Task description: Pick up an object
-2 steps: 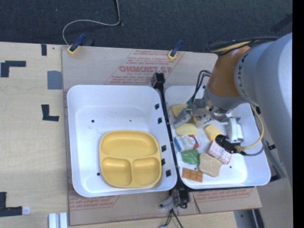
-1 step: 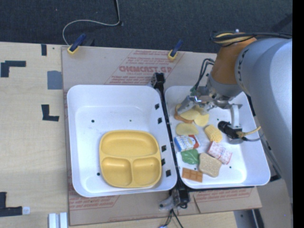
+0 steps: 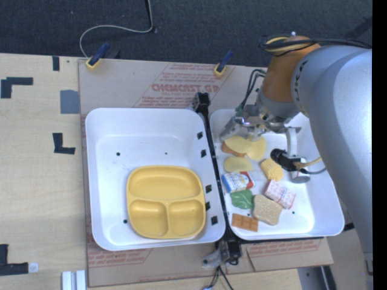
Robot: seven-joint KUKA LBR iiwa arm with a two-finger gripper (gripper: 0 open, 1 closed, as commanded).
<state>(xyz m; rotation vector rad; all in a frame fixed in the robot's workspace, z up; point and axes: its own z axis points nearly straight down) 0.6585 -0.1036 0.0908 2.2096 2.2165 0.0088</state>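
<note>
Right bin (image 3: 323, 222): pincer (image 3: 245, 124) low over yellow food pieces (image 3: 245, 145).

You see the gripper (image 3: 247, 124) at the back of the right bin (image 3: 320, 219), with the food pieces (image 3: 254, 180) clustered just in front of it. To its left, past the shared wall, a divided tray (image 3: 166, 201) lies in the left bin (image 3: 109, 162), toward the front.

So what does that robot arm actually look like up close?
The arm is bulky, rounded and grey, with an orange band above the wrist. A yellow-and-black cable runs over its top. The gripper is a small metallic piece at its tip.
</note>
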